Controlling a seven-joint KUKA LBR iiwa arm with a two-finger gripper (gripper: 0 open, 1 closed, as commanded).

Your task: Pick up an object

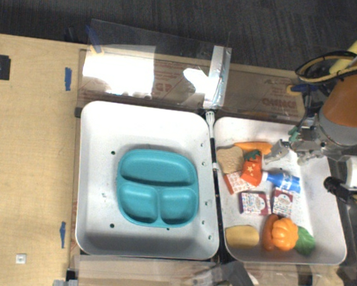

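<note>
End effector (292, 147) over right bin (330, 241), upper part; grip state cannot tell. Below it, objects clustered: bread (229, 158), carrot (254, 146), red pepper (252, 169), pumpkin (281, 233). Left bin (103, 131) holds teal tray (158, 187).

text: none legible | cardboard sheet (269, 95): red print, too blurred to read

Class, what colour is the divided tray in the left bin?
Teal, shown in the camera view: tray.

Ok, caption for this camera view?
Arm's tool above right bin of toy food; teal tray in left bin.
</note>
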